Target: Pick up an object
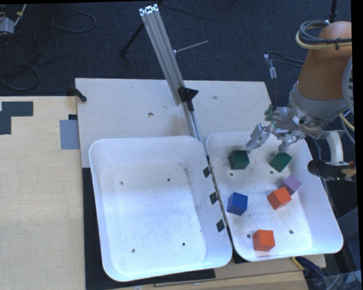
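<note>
My gripper [270,142] hangs open over the far part of the right bin [327,237], its two grey fingers spread with nothing between them. One dark green cube [238,159] lies just below the left finger, and a second green cube [281,162] lies just below the right finger. Further forward in the same bin lie a blue cube [237,203], a small purple block [293,184], an orange cube [279,198] and another orange cube [263,239] near the front.
The left bin [111,173] sits beside the right one, with a ridge and black clips [213,197] between them. A slanted aluminium rail [166,58] rises behind the bins. The arm's orange band [321,65] is at the right.
</note>
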You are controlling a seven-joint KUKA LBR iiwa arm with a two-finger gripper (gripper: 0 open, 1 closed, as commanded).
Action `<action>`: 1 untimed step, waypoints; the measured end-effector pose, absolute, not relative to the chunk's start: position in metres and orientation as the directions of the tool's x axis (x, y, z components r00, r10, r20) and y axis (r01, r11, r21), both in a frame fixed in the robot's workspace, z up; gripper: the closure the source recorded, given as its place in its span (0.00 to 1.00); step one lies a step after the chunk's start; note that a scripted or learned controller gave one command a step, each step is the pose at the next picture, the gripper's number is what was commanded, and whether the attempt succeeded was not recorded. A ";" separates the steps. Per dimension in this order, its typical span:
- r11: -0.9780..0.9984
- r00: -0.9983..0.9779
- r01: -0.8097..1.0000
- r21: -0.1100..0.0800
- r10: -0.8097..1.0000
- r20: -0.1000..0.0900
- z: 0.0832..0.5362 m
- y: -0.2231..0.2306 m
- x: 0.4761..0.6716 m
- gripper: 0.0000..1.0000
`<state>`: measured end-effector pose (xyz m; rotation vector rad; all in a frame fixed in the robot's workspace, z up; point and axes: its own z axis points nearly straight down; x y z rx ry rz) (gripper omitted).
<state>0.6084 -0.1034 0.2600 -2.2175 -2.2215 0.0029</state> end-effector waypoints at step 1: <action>0.004 -0.004 1.000 -0.010 1.000 0.001 0.111 -0.097 0.657 0.00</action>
